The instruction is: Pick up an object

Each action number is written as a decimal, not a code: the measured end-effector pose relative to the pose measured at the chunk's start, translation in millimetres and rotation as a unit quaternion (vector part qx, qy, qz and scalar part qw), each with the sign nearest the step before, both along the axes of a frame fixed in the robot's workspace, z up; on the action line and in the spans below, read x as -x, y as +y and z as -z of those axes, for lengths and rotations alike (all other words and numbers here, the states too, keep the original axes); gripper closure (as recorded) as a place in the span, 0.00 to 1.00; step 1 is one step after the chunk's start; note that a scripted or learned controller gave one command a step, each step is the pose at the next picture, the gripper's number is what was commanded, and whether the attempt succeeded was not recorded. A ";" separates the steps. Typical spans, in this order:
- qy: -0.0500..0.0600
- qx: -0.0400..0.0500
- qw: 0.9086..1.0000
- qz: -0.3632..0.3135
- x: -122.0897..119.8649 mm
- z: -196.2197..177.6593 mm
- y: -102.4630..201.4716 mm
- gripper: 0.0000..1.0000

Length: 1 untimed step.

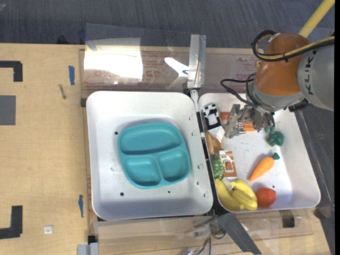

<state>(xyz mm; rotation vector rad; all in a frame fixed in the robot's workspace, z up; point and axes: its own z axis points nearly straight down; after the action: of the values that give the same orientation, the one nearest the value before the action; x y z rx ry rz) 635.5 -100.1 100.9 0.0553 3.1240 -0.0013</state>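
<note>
Camera view: gripper (pixel 245 122) low in right bin (pixel 303 158), finger state unreadable (cannot tell). Carrot (pixel 262 167) nearby: likely light, rigid, smooth toy; best pinched across its thick middle.

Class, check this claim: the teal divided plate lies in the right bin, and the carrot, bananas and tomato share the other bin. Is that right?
Not quite. The camera view shows the teal divided plate in the left bin, not the right. The carrot, bananas and tomato share the other bin.

I see bright, even overhead light, strong glare on the clear plastic sheet (pixel 127 65), slightly soft focus throughout
</note>
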 end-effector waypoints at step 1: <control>-0.001 -0.001 1.000 0.030 12.1 -135.8 26.2 1.00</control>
<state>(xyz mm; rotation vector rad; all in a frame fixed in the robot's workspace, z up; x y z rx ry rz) 623.4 -73.9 236.6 0.1485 3.1190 0.0000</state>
